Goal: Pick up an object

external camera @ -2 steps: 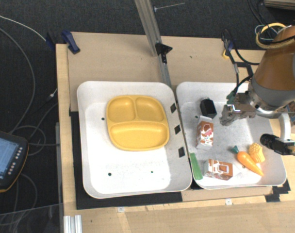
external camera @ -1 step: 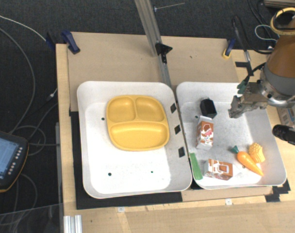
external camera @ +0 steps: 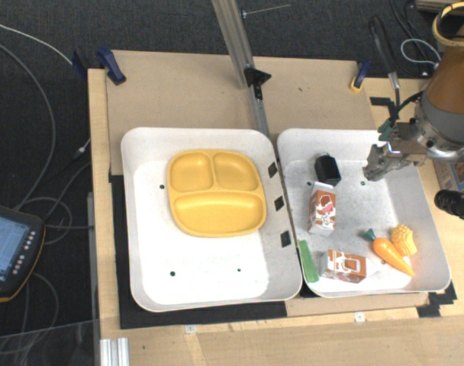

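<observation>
- The bench (external camera: pixel 178 90) carried two shallow white bins side by side: the left bin (external camera: pixel 152 273) and the right bin (external camera: pixel 354 147).
- A yellow divided plate (external camera: pixel 215 191) lay in the far half of the left bin, with two small compartments on its far side and one long compartment on its near side.
- In the right bin, a small black block (external camera: pixel 327 168) sat toward the far left part of the floor.
- Just near of the block stood a red-and-white carton (external camera: pixel 323 210), close to it but apart from it.
- A second red-and-white carton (external camera: pixel 346 265) lay flat at the bin's near edge.
- A green stick-like piece (external camera: pixel 307 261) lay along the left wall, just left of that second carton.
- A toy carrot (external camera: pixel 391 255) lay in the near right corner, its green tip pointing left.
- A small yellow corn-like toy (external camera: pixel 403 237) touched the carrot on its far right side.
- The arm (external camera: pixel 449 97) reached in from the right, its orange band above the wrist.
- The gripper (external camera: pixel 374 166) hung over the far right part of the right bin, right of the black block and well apart from the carrot.
- Nothing was visible between the claw's fingers; how far they stood open could not be told from this angle.
- Each object in the right bin lay on the bin floor, none of them touching the gripper.
</observation>
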Robot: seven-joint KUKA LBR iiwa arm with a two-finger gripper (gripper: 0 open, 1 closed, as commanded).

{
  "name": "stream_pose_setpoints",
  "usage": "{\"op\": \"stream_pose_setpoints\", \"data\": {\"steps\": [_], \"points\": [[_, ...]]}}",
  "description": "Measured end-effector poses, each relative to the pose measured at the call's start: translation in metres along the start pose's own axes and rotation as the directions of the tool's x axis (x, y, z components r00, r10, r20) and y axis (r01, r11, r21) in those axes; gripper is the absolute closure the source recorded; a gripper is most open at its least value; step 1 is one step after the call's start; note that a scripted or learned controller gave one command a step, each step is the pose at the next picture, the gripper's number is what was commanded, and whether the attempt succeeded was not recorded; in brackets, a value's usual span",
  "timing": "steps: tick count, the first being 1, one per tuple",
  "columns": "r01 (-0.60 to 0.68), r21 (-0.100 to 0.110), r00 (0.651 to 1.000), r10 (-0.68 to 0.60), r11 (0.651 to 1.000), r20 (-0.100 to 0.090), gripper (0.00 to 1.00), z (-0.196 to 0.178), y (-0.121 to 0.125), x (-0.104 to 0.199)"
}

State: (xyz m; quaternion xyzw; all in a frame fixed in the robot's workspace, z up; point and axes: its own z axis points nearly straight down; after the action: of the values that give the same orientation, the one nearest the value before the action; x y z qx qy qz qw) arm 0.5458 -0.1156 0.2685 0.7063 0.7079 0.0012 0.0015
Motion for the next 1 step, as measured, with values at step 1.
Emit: {"op": "stream_pose_setpoints", "data": {"steps": [1], "points": [[0.005, 0.005, 1.0, -0.005, 1.0, -0.004, 1.0, -0.0045, -0.0059, 0.0537]]}}
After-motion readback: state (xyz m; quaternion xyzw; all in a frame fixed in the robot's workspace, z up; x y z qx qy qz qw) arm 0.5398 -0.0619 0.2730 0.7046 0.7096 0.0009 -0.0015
